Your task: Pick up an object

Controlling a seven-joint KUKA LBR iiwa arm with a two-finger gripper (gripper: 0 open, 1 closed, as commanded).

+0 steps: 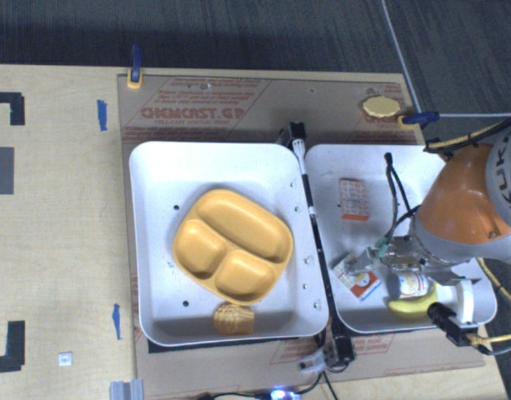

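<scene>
Several small things crowd the near corner of the right bin (355,161), and that crowding is your risk. Your pincer (403,261) hangs low over a small jar (412,284), with a banana (409,307) touching the jar's near side and a crumpled packet (355,273) just left of it. You cannot tell whether the pincer is spread or closed, since the wrist hides it. A descent slightly off the jar could nudge the banana against the bin wall, or catch two things at once and drop both. The printed card (353,198) lies flat beyond the jar, hard to grasp.
</scene>
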